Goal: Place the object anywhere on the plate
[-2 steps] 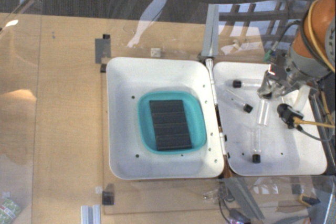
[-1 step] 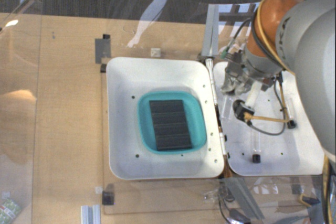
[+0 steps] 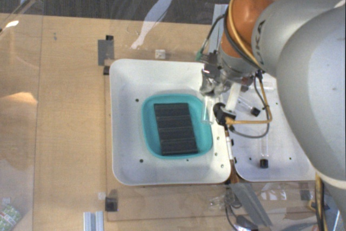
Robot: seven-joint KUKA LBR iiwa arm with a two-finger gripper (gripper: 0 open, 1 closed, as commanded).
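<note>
A teal square plate [image 3: 148, 128] lies in the left white bin [image 3: 124, 116]. A dark, ribbed rectangular object [image 3: 175, 127] lies flat on the plate, near its middle. My gripper [image 3: 208, 101] hangs over the plate's right edge, close to the wall between the two bins, a little up and to the right of the dark object. I see nothing held in it. The grey arm with its orange band [image 3: 246, 13] covers much of the right side of the view.
The right white bin [image 3: 281, 170] sits against the left one, partly under the arm. A small black piece [image 3: 264, 163] lies in it near the front. Cables [image 3: 248, 123] loop from the wrist over it. Black clamps [image 3: 106, 50] sit at the bin corners.
</note>
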